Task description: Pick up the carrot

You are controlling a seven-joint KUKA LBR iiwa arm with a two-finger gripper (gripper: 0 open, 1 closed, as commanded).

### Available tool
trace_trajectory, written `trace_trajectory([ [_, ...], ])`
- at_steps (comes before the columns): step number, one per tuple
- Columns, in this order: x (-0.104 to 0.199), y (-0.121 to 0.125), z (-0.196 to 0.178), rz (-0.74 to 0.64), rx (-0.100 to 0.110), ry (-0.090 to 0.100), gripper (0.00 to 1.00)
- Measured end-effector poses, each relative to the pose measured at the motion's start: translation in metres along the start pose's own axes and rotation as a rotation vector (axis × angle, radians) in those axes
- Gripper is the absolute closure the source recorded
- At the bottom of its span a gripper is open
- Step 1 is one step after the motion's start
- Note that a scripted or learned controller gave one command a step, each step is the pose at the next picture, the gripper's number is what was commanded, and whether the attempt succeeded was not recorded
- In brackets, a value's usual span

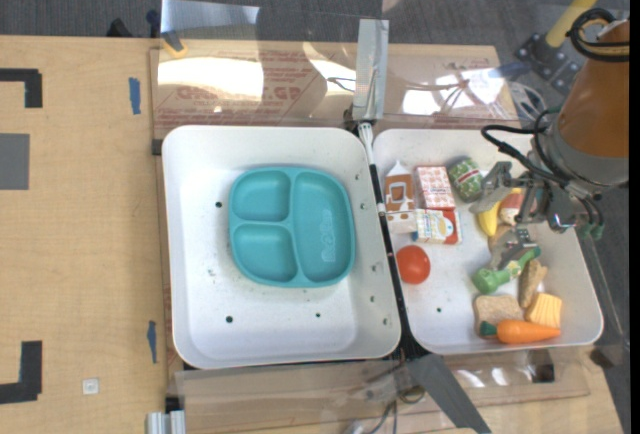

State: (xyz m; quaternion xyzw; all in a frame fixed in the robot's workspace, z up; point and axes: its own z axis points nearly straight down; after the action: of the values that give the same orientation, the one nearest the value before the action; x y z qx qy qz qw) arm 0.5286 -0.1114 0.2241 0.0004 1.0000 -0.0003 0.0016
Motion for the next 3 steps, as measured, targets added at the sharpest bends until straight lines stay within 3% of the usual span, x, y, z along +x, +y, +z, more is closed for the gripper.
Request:
trace_trajectory([
  [1, -0.088, -0.034, 0.118, -0.43, 0.005, -0.015, 0.0],
  [2, -0.018, -0.015, 0.121, -0.676, -0.003, 0.001, 0.0],
  [3, 0.029, -0.08, 0.134, -0.732, 0.011, -0.013, 0.0],
])
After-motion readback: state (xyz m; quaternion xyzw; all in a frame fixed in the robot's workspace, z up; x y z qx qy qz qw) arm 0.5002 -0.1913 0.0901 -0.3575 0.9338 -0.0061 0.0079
